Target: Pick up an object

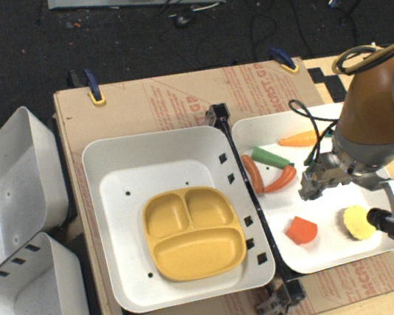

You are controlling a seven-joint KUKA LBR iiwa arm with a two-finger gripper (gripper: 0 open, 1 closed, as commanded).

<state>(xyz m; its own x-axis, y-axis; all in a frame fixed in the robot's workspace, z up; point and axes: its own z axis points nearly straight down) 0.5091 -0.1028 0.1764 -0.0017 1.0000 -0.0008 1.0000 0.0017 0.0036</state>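
Note:
The right bin [334, 261] holds several toy foods. An orange carrot [299, 140] lies at the back, with a green piece [270, 156] just left of it. A red curved pepper [281, 178] and a thin orange-red piece [251, 172] lie near the bin's left wall. A red-orange chunk [301, 230] sits at the front, and a yellow round piece [358, 223] is to its right. My gripper [314, 186] hangs low over the bin's middle, right of the red pepper and above the red-orange chunk. I see nothing held in it.
The left bin [115, 204] holds a yellow divided plate [193, 232]. A black divider [242, 183] runs between the bins. The arm's grey and orange body [377, 115] covers the right bin's back right. Two grey tubs [13, 221] stand off the bench at left.

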